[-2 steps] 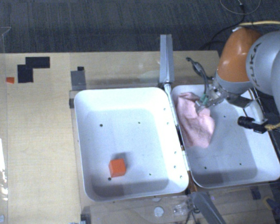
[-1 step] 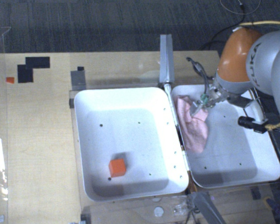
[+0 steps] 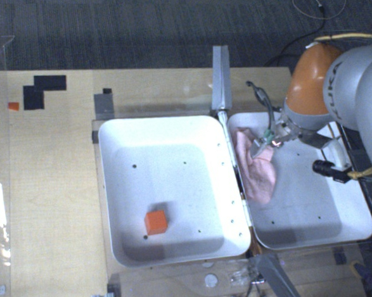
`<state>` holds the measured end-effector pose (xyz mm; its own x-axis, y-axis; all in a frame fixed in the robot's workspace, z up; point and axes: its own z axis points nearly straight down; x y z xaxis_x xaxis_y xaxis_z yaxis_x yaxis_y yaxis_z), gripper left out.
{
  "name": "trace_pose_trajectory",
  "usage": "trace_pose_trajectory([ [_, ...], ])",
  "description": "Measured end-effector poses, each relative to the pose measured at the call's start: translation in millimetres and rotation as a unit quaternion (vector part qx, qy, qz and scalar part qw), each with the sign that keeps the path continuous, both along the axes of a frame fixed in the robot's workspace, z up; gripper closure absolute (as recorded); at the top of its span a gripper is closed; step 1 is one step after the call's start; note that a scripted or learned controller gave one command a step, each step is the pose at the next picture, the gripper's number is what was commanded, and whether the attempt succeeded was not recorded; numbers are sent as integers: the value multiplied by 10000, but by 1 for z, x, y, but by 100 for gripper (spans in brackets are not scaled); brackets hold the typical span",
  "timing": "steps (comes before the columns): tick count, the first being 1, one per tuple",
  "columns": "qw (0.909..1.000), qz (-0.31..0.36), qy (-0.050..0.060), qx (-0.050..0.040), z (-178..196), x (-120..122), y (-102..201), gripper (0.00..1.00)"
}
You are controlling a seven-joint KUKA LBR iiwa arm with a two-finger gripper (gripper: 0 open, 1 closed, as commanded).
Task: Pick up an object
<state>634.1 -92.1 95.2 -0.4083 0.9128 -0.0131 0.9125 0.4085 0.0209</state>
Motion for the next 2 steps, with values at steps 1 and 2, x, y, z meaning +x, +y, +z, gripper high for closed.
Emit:
trace_pose_trajectory([
  [1, 10000, 21, -31, 15, 13, 3, 3, 100],
  [2, 10000, 18, -33, 12, 13, 3, 2, 0],
])
